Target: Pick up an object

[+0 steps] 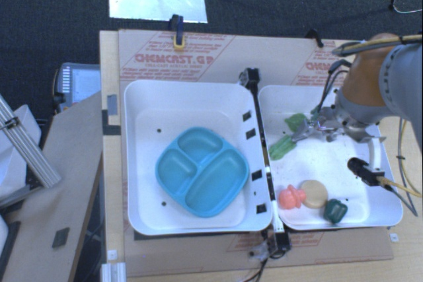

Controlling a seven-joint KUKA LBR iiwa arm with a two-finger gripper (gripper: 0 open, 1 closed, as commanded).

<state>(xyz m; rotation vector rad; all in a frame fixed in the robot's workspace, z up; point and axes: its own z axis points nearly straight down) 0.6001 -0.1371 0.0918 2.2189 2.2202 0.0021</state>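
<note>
A cardboard-topped bench [198, 56] bears two white bins; the right bin [390, 208] receives the gripper [305, 131], its finger state impossible to tell, beside a green object [285, 137]. A blue divided plate [201, 170] lies well left.

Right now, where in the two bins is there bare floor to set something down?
Left bin: bare floor along the far wall and left side, around the blue divided plate. Right bin: a bare patch mid-floor between the green object and the tan disc. Crowded: near wall, with the pink toy and dark green piece, and under the gripper.
</note>
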